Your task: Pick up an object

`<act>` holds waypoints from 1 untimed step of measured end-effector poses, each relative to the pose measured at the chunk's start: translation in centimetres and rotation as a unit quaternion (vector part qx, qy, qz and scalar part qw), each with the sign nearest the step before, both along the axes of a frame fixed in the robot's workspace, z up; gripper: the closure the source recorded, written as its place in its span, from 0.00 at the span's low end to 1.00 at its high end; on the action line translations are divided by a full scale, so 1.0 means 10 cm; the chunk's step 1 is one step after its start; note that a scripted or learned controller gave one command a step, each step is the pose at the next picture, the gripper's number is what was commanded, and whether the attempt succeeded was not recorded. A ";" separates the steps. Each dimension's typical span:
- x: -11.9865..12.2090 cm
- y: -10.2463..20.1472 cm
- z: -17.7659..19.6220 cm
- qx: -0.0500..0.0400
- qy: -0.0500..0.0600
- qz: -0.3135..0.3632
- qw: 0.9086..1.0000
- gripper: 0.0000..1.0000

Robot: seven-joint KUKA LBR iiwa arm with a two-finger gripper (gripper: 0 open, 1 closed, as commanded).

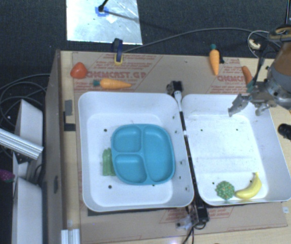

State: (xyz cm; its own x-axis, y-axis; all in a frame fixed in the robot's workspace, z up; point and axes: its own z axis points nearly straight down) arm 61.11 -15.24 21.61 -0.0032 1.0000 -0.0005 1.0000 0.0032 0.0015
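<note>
A yellow banana (250, 188) and a green knobbly ball (225, 189) lie side by side in the near corner of the right bin (222, 141). My gripper (247, 107) hangs over that bin's far right part, well away from both. Its fingers are spread open with nothing between them. In the left bin (92, 136) a blue divided plate (143, 154) sits with a green object (107, 162) against its left edge.
On the cardboard behind the bins lie a carrot (116, 84), a red tomato (78, 70), a second carrot (214, 61) and an orange piece (246, 74). A clamp (118, 50) stands at the back edge. Black clips join the bins at the middle.
</note>
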 end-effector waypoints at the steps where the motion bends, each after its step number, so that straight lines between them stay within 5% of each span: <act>1: 0.01 0.00 0.11 0.000 -0.002 0.001 1.000 1.00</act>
State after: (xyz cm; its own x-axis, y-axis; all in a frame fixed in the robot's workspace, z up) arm 61.20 -15.23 22.70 -0.0061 1.0000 -0.0008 1.0000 0.0061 0.0045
